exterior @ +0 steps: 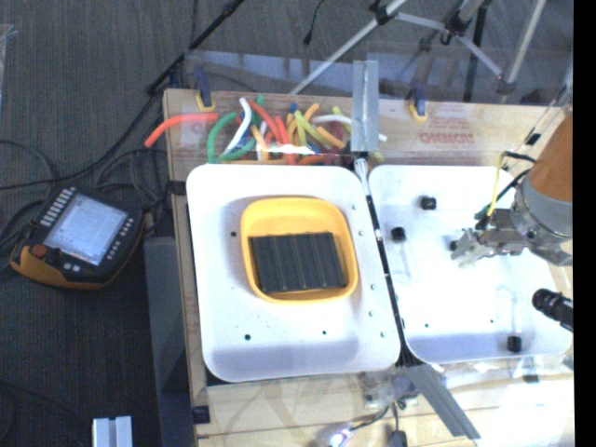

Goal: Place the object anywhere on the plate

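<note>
Over right bin [438, 338], gripper [468, 247]; plate [298, 214] left

robotics lab | teach pendant [79, 236] on floor | tripod legs [447, 17]

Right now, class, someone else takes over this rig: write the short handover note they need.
Gripper: over the right bin, arm reaching in from the right; whether its fingers are open or shut cannot be told.
Plate: yellow, in the left bin, with a dark ribbed slab lying on it.
Done: the slab lies on the plate; whether that is the job's object cannot be told.
Left: confirm that; small dark bits lie in the right bin.
</note>
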Tool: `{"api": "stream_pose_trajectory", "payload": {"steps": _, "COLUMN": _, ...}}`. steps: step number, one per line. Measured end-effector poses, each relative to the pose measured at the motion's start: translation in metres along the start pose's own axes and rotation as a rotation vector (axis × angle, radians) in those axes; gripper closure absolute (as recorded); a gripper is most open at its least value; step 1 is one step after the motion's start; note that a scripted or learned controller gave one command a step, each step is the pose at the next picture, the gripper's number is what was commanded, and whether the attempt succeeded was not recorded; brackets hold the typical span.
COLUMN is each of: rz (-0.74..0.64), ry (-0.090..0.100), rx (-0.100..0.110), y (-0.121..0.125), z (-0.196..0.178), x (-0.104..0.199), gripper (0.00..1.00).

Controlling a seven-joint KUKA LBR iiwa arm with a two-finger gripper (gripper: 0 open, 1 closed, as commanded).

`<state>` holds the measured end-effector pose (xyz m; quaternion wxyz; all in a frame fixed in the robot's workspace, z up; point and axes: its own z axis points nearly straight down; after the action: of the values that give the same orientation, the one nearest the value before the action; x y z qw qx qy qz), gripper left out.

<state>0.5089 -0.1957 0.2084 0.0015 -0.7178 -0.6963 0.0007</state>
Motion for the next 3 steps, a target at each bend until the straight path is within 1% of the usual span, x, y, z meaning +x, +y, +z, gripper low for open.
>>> {"api": "stream_pose_trajectory", "payload": {"steps": 1, "rz": -0.455, "ry": -0.001, "rx": 0.0, "y": -0.026, "z": 0.041, "x": 0.075, "gripper": 1.0}}
{"api": "stream_pose_trajectory", "payload": {"steps": 2, "rz": -0.432, "ry": -0.03, "rx": -0.015, "y": -0.025, "z": 0.035, "x": 0.056, "gripper": 0.0}}
{"api": "stream_pose_trajectory", "payload": {"steps": 3, "rz": -0.438, "ry": -0.014, "rx": -0.005, "y": -0.024, "z": 0.03, "x": 0.063, "gripper": 1.0}}
